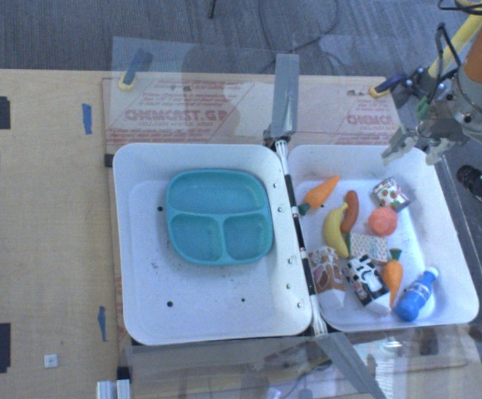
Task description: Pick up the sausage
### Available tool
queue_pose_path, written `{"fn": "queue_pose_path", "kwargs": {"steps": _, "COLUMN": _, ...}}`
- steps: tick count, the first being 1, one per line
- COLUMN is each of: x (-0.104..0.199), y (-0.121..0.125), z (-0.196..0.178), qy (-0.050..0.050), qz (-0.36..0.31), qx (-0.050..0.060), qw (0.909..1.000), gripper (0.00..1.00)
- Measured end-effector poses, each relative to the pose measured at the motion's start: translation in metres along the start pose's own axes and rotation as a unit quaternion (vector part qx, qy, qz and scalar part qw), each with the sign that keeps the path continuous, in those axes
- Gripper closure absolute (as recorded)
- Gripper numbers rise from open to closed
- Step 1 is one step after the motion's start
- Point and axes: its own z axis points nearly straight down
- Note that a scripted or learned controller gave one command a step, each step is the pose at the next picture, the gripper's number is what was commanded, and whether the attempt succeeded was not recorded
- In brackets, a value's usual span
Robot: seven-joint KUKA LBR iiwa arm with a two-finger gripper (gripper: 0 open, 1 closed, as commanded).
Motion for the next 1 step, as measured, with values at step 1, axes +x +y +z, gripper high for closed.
{"fn": "queue_pose_path", "kwargs": {"steps": 1, "x": 0.0686, "y": -0.0055, "z": 0.1436, "qy": 0.000, "qz": -0.020, "qx": 0.000, "qw": 0.9998, "gripper": 0.00}}
